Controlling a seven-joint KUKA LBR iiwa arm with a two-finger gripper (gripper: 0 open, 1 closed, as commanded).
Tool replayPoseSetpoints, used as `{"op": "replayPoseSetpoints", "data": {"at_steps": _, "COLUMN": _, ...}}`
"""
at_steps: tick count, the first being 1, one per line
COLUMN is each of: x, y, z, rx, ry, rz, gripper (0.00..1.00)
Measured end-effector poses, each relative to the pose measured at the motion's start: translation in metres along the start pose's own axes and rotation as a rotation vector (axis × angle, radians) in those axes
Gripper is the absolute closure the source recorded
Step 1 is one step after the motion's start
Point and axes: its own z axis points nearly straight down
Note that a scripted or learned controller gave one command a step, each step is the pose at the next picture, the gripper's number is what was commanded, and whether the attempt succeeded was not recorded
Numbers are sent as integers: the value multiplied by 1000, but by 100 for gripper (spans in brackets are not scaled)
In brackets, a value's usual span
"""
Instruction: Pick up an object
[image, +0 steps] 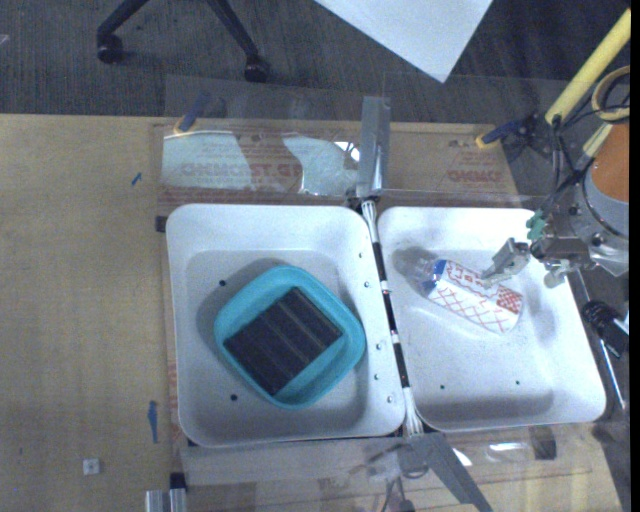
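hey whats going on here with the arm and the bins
A robot arm reaches in from the right, its gripper low over the right bin, right at a red-and-white tube lying there. Whether it has a grip on the tube can't be told. In the left bin a blue dish sits with a dark block in it.

This looks like a robotics lab. Two white bins (190, 240) sit on a wooden desk (75, 300) with clear taped panels, and an office chair base (180, 35) stands on dark carpet (60, 85) beside cables (575, 150).
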Motion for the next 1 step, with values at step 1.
{"op": "replayPoseSetpoints", "data": {"at_steps": 1, "x": -17, "y": 35, "z": 116, "rx": 1, "ry": 1, "rz": -70, "gripper": 0}}
